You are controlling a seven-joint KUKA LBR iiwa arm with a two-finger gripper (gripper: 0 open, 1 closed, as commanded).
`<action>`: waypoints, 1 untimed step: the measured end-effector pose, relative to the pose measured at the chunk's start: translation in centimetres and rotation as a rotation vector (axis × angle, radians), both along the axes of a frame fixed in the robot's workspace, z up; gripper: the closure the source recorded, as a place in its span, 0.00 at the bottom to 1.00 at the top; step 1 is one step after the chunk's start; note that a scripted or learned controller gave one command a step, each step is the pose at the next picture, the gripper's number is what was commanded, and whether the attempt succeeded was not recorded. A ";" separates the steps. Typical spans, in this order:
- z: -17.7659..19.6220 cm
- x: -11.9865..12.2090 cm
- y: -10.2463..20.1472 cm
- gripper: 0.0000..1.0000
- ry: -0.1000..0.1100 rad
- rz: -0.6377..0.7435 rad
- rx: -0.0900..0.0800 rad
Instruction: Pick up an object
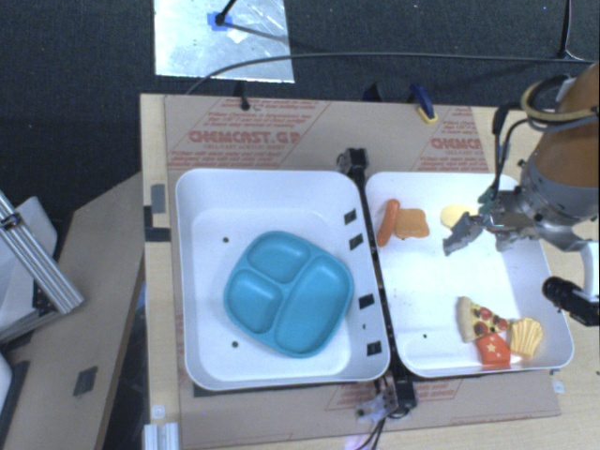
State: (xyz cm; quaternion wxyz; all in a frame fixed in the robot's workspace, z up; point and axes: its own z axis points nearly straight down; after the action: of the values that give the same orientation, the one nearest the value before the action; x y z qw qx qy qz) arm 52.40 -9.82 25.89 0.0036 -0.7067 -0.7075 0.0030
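A blue divided plate [289, 293] is sitting mid-floor in the left bin [202, 251]. In the right bin [441, 350], a sausage [386, 221] and orange piece [412, 223] are lying near the far left corner, a pizza slice [483, 323] near the front right corner. The gripper [469, 231] is hovering toward the far edge, its state unclear.

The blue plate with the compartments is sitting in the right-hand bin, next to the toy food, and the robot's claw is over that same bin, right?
Not quite. The camera view shows the blue plate alone in the left bin. The toy food lies in the right bin, and the gripper is indeed over that right bin.
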 end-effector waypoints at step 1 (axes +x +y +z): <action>0.5 0.2 0.0 0.00 -0.011 0.002 -0.001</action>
State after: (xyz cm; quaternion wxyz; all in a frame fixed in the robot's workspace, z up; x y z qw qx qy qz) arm 52.60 -9.80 26.41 -0.0009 -0.7060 -0.7082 -0.0004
